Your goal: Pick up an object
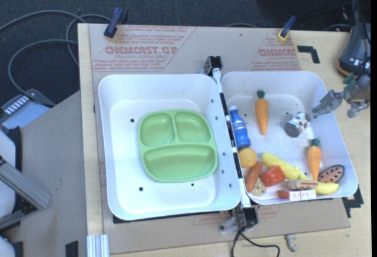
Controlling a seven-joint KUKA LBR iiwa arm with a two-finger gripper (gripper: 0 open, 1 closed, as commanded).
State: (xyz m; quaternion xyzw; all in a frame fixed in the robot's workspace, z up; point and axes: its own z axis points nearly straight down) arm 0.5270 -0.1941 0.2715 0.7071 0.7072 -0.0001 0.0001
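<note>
The right bin [277,82] holds several toy foods. A carrot [261,111] lies near its back. A blue bottle [238,127] rests along the left wall. A small grey and white can [296,124] sits near the middle. A second carrot [314,158], an orange [248,157], a yellow corn cob [280,164], a red pepper [272,176], a watermelon slice [331,173] and a banana [327,188] crowd the front. My gripper [340,106] hangs over the bin's right rim, to the right of the can, open with nothing between its fingers.
The left bin [118,102] holds a green divided plate [177,145]. A black divider clamp [213,64] sits between the bins at the back. Blue clips [113,22] pin the cardboard sheet under both bins.
</note>
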